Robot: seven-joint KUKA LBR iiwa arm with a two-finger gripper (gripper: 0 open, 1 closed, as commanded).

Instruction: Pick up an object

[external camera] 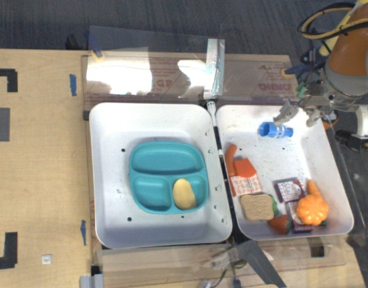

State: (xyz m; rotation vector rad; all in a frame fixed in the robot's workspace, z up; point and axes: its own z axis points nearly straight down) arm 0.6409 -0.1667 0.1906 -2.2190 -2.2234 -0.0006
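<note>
My gripper (299, 114) hovers over the far end of the right bin (256, 120). It is open, its two grey fingers spread with nothing between them. A small blue bottle (274, 129) lies on the bin floor just below and left of the left finger (286, 110). Nearer the front of this bin sit an orange pumpkin (311, 209), a purple packet (289, 189), a bread slice (258, 207), a red-and-white carton (245, 178) and an orange-red sausage shape (231, 156).
The left bin (109, 161) holds a teal divided plate (166, 164) with a yellow potato-like object (184, 194) in one compartment. A clear divider (214, 68) stands behind the bins. Cables (325, 26) loop beside the arm at the upper right.
</note>
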